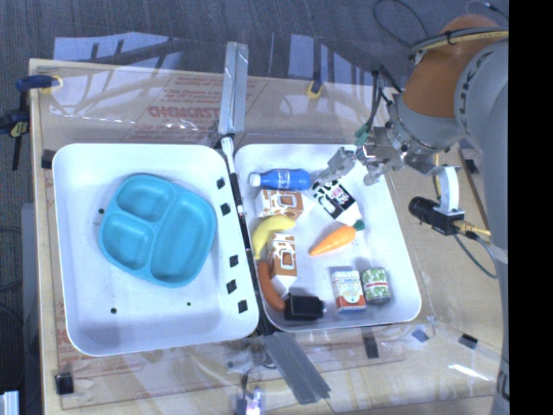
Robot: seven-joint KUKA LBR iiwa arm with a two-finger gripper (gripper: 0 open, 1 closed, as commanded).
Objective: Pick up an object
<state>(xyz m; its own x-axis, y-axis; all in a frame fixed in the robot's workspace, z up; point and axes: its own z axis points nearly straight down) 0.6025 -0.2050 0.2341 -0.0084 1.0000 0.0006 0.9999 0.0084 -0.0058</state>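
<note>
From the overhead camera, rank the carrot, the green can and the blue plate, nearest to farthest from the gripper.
Gripper is at the right bin's upper edge.
1. Carrot, middle of the right bin.
2. Green can, right bin's lower right corner.
3. Blue plate, over in the left bin.

Little print here can be read. On the clear sheet (186, 102) behind the bins, well to the left of the gripper (356, 164) and farther back, red block lettering shows mirrored or upside down; its letters cannot be made out with certainty. Just below and left of the gripper, a small black-and-white package (334, 197) bears markings too blurred to read. The blue bottle (281, 179), to the gripper's left, carries a white label with no legible words. The two brown-and-white cartons (282, 203), the red-and-green box (346, 287) and the green can (376, 284), all nearer the camera than the gripper, show printed faces, all unreadable.
</note>
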